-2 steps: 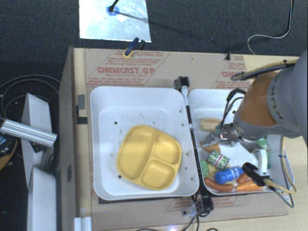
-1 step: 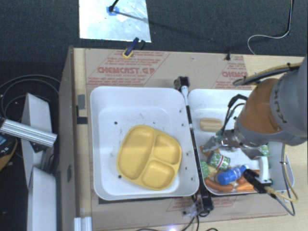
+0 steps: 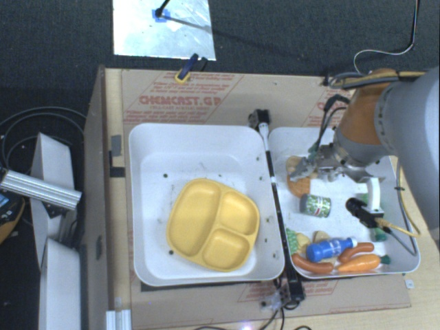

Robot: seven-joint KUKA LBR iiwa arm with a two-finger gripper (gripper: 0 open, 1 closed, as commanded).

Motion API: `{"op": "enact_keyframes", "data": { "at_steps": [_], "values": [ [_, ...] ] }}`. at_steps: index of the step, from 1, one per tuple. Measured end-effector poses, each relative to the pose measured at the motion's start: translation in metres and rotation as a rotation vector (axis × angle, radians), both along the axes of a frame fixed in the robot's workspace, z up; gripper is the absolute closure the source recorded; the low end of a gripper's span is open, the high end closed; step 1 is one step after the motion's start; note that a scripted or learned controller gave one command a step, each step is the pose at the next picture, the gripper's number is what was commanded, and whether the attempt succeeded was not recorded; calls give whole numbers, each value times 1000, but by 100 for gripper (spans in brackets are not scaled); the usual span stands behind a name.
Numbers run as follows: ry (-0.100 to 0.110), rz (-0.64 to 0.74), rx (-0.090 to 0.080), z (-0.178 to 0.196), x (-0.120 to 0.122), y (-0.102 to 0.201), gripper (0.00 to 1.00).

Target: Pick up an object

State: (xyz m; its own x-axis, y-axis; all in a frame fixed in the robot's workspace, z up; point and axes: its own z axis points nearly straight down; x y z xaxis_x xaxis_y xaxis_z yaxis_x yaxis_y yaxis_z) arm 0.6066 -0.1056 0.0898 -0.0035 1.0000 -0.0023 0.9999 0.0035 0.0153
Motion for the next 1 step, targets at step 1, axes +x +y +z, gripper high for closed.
{"op": "enact_keyframes", "data": {
  "at_steps": [1],
  "values": [
    [0,0,-2,0,-19,17,0]
  ]
}}
